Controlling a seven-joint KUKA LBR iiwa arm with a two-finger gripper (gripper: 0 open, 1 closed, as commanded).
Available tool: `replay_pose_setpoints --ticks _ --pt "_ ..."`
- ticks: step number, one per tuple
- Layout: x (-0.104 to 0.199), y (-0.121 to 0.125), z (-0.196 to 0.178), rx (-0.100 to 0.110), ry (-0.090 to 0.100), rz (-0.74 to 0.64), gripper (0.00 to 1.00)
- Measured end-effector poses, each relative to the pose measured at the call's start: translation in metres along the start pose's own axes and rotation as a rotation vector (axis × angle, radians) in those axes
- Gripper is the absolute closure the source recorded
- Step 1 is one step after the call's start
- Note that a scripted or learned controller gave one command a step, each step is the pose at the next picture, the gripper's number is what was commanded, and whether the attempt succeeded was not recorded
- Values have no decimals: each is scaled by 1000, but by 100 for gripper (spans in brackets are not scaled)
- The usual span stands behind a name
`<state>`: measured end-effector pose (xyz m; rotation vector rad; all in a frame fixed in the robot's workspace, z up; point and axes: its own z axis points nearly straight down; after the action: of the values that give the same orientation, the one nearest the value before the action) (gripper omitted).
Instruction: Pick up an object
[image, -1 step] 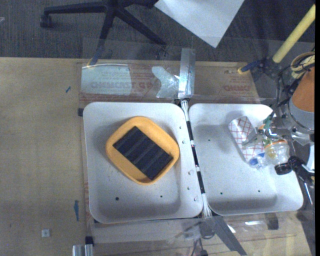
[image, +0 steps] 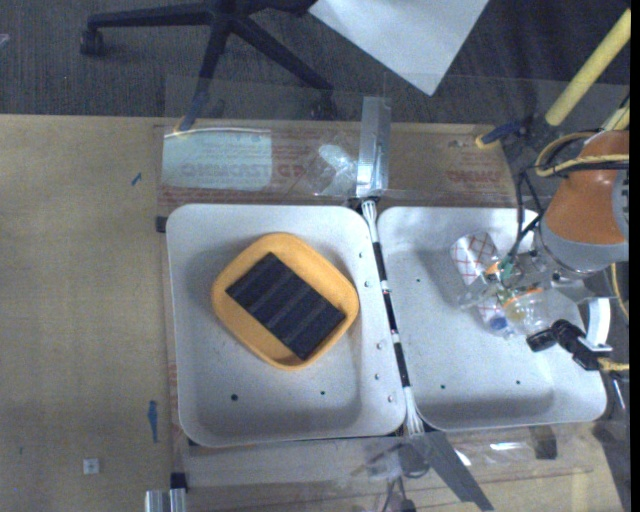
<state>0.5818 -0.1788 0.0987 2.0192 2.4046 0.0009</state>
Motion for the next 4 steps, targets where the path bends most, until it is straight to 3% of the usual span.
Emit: replay_pose_setpoints --ticks 1,2,3,4 --pt "0 -16 -19 4 3 21 0" --pt "3 11 4 -10 -10 -177 0" --pt "1 12 -7 -15 -12 -175 100" --pt "11 27 0 -3 -2 -198 100"
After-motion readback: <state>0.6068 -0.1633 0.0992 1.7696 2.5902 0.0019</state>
